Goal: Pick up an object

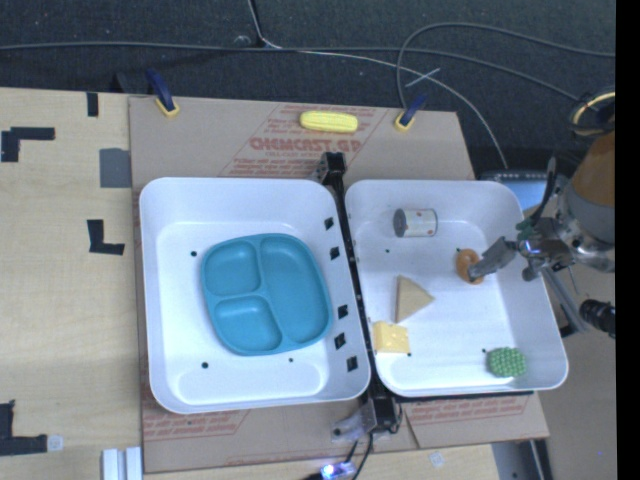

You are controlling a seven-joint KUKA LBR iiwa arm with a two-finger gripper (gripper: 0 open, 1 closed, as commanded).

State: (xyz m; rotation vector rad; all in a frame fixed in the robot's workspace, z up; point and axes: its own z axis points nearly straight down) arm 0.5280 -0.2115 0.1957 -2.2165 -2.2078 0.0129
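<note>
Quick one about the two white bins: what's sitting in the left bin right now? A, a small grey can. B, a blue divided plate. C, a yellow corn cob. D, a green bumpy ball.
B: the blue divided plate lies in the left bin, while the green ball and grey can are in the right bin.

From my station the arm (590, 198) is cut off at the right side of the view, so I see just its orange band and wrist. The gripper (490, 260) is a dark blur over the right bin (520, 368), and I cannot tell how its fingers stand. It covers part of a small orange object (467, 265), whose shape I cannot make out. I cannot say whether the two are touching. The green thing (506, 362) near the bin's front corner is too small to identify. The print on the cardboard (290, 146) is too faint to read.
</note>
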